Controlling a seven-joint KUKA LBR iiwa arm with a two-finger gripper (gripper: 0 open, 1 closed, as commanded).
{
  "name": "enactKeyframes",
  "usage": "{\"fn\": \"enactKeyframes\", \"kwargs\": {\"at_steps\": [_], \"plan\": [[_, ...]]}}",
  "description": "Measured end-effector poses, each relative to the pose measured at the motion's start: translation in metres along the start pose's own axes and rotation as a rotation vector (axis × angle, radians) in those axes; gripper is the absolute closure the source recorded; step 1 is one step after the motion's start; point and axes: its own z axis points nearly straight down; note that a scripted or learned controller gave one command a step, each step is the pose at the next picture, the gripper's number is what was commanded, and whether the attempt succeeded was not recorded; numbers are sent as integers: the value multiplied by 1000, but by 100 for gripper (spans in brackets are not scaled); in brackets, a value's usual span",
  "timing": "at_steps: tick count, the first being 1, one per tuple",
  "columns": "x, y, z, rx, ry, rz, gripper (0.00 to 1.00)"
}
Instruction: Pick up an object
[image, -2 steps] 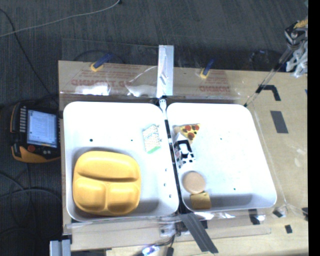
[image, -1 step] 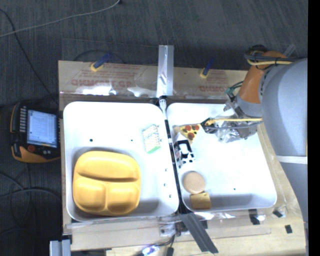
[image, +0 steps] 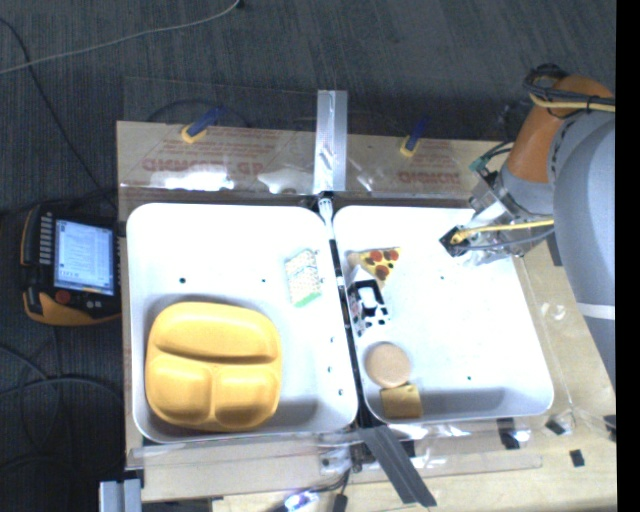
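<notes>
Hand over right bin far corner; grip state I cannot tell. Nearest red-yellow toy lies toward view's left.

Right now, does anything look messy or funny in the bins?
Nothing looks spilled or broken. The only funny bit: the pizza toy, black-and-white thing, tan disc and brown block all huddle along the left wall of the right bin.

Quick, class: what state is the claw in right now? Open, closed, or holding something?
Claw: cannot be told from this view. It hangs over the far side of the right bin.
</notes>
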Motion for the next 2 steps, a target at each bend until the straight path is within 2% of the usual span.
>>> {"fn": "enactKeyframes", "kwargs": {"at_steps": [1, 2], "plan": [[-14, 23, -107, -2, -2, 102, 100], [-10, 25, -185, -1, -1, 88, 100]]}}
